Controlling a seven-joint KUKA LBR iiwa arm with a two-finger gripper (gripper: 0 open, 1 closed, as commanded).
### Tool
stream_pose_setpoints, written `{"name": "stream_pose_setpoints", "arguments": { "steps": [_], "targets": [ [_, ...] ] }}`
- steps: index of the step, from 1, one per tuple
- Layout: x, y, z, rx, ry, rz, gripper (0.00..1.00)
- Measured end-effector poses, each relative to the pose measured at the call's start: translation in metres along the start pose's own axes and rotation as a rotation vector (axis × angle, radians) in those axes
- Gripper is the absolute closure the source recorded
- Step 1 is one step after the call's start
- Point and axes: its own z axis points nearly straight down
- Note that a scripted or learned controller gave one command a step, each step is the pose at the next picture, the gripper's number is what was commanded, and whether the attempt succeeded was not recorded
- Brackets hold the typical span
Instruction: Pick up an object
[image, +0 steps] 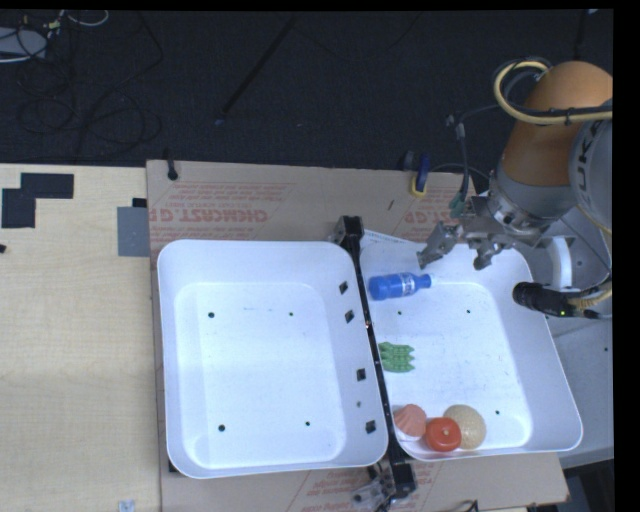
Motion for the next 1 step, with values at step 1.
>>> {"name": "stream_pose_setpoints", "arguments": {
  "steps": [1],
  "targets": [
    [-0.0003, 0.0001, -0.0099, 0.001, 0.000, -0.001, 1.00]
  ]
}}
